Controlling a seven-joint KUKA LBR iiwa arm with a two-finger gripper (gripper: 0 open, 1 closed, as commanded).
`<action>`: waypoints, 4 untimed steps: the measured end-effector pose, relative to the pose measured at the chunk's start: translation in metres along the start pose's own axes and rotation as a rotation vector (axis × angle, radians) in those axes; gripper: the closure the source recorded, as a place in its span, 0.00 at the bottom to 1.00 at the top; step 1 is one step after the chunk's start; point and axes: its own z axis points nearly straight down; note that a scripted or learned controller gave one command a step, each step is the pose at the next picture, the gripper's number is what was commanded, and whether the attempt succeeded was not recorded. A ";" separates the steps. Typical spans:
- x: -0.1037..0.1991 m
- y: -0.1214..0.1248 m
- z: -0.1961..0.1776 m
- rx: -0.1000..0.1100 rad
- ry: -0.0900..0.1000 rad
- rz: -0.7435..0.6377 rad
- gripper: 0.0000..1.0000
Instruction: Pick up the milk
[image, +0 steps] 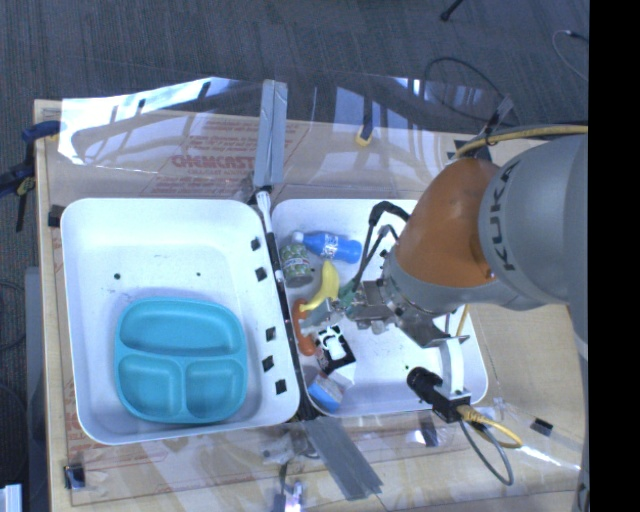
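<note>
The milk (336, 348) looks like a small white carton with black and red print. It lies tilted near the left wall of the right bin (440, 375), toward the front. My gripper (352, 308) hangs low in that bin, just behind the carton and slightly to its right. The grey and orange wrist covers most of the gripper from above. Nothing can be seen held in it.
Along the right bin's left wall lie a clear bottle with a blue label (328, 245), a green-lidded jar (295, 262), a yellow banana (324, 285), an orange item (303, 312) and a blue cup (326, 392). The left bin (90, 240) holds a teal divided tray (182, 360).
</note>
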 end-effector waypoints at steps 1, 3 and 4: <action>-0.011 0.014 0.046 -0.014 -0.005 -0.061 0.00; -0.028 0.019 0.086 -0.014 -0.008 -0.021 1.00; 0.022 0.053 -0.001 -0.005 0.000 0.126 1.00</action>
